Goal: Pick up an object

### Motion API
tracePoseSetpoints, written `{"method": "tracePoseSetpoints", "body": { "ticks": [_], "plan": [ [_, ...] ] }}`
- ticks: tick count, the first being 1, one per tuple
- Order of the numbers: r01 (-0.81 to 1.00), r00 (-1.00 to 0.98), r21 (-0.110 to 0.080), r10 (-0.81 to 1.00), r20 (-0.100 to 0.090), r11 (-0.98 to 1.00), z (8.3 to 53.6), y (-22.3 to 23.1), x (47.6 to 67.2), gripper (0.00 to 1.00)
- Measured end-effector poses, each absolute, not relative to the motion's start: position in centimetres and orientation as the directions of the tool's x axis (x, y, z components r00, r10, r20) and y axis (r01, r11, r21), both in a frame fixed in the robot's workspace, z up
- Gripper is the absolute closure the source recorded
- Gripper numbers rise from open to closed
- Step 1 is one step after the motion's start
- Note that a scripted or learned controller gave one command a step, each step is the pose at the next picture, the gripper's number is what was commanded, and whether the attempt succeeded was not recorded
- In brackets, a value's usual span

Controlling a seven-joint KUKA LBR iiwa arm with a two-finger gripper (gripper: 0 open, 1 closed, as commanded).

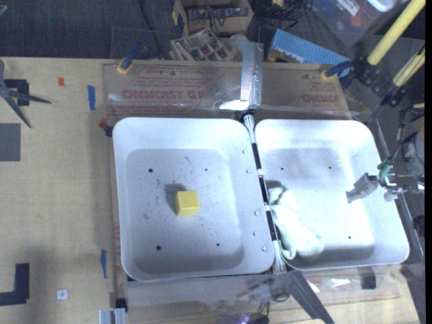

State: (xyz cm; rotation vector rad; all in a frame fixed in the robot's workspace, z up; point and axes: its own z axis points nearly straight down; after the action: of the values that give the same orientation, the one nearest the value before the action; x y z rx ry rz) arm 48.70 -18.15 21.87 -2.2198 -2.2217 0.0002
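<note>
The white cloth is lying bunched against the right bin's left wall, while the gripper, whose grip I cannot tell, is hovering to the cloth's right, likely lining up a pick.

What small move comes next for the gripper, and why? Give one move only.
Probably travel left and down toward the white crumpled object in the right bin. The gripper sits over that bin's right edge with nothing seen between its fingers, and this object lies nearer than the yellow block in the left bin.

Bright overhead light glares off the white bins, and the picture looks soft, perhaps slightly blurred.
</note>
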Motion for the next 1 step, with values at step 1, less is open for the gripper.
{"method": "tracePoseSetpoints", "body": {
  "ticks": [1],
  "plan": [
    [1.0,0.0,0.003,1.0,-0.001,0.0,22.89,-18.25,48.78,1.0]
  ]
}}
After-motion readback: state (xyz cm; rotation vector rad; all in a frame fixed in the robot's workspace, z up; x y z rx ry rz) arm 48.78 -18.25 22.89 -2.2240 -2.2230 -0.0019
